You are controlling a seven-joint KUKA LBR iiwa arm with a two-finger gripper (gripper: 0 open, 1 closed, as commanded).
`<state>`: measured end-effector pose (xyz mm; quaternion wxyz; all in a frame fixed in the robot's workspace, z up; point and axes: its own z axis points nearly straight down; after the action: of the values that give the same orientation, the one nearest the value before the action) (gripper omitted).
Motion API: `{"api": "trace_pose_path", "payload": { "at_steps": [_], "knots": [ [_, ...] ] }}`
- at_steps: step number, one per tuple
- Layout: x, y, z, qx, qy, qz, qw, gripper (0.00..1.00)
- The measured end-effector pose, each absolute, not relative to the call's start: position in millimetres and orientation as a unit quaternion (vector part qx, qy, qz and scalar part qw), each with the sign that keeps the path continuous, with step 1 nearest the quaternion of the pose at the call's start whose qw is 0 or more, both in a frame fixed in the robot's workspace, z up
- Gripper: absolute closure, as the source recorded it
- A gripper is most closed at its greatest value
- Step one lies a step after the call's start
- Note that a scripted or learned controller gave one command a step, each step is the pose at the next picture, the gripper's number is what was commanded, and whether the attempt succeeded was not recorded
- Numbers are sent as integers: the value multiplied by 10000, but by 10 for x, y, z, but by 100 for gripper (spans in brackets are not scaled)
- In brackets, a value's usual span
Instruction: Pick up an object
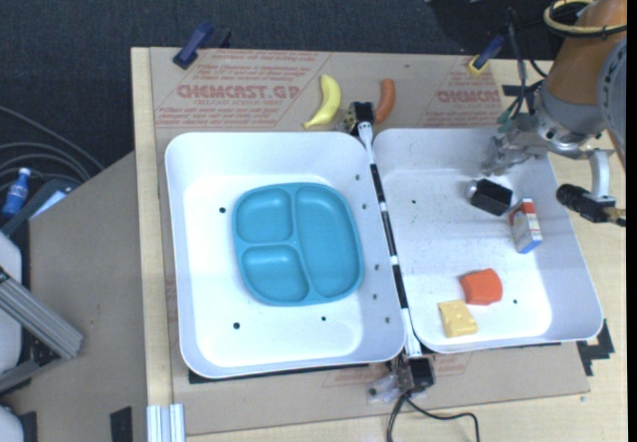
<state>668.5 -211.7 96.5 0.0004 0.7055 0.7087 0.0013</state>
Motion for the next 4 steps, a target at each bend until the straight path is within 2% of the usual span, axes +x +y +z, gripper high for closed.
{"api": "trace_pose_path", "payload": {
  "at_steps": [1, 2, 3, 4],
  "knots": [
    [6685, -2108, 962, 7053, 7089, 16, -9, 0],
    [6692, -2112, 1069, 7053, 7089, 20, 11, 100],
    [6691, -2112, 1068, 7053, 7089, 18, 10, 0],
    [6662, -2034, 846, 7070, 7073, -6, -11, 0]
  ]
}}
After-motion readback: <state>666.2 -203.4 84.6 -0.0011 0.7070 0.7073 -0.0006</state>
